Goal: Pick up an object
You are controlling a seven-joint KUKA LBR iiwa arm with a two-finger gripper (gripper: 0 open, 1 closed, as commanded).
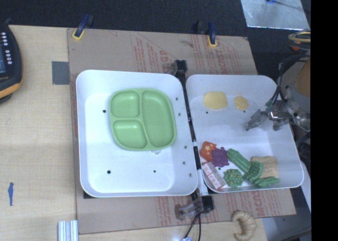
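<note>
Hovering end effector (257, 121) near yellow pieces (215, 100), right bin (285, 134).

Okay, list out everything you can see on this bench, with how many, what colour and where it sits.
White bins: two, side by side on the cardboard sheet.
Divided plate: one, light green, in the left bin.
Yellow pieces: two, pale yellow, far part of the right bin, one larger, one smaller.
Toy food pile: several pieces, red, purple, green and tan, near edge of the right bin.
Clamps: two, blue and yellow, on the far edge of the cardboard.
Pendant: one, black and orange, left edge of the bench.
Curled tan item: one, on the bench in front of the right bin.
Hand: one, grey, over the right side of the right bin, near no item.
</note>
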